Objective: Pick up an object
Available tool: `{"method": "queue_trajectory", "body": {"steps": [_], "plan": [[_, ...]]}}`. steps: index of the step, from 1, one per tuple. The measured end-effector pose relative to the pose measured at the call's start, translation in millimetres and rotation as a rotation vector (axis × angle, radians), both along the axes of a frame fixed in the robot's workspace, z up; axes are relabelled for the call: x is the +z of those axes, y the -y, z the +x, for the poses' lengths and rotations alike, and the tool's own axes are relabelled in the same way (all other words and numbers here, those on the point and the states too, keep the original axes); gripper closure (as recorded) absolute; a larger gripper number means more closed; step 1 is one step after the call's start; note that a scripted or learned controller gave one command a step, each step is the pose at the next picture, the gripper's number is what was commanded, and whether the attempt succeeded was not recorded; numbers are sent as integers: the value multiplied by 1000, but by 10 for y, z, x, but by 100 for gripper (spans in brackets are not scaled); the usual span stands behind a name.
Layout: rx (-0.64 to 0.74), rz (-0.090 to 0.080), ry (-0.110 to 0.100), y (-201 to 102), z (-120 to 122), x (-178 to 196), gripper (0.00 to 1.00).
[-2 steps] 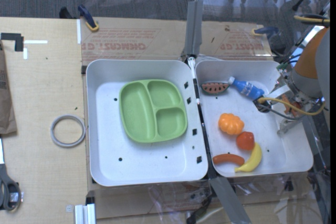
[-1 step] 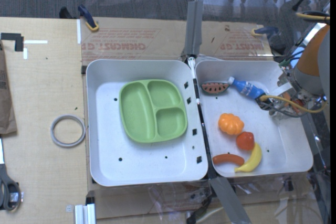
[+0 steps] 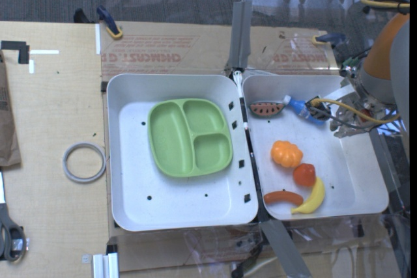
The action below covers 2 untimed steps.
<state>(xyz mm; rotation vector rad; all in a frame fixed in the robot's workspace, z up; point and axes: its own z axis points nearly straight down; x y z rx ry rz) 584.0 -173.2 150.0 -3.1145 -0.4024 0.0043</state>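
Lying at the arm's (image 3: 381, 71) end, blue tube (image 3: 299, 107).

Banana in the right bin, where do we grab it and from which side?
Probably from above, across the thin middle of the banana. It lies flat and curved, its upper end by the red tomato, its lower tip by the orange sausage; mid-body looks freest.

Just beside the tool (image 3: 341, 120), a small blue plastic object (image 3: 300, 107) is partly hidden by it, its kind unclear. Far from the tool, grey metal scissors (image 3: 9, 241) run off-frame.
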Motion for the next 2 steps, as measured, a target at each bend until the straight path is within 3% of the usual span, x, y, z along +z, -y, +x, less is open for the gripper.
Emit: {"method": "queue_trajectory", "body": {"steps": [1,2], "plan": [[-54,-1,-1,-93,350,-493,100],[-54,-1,-1,-94,353,-488,0]]}}
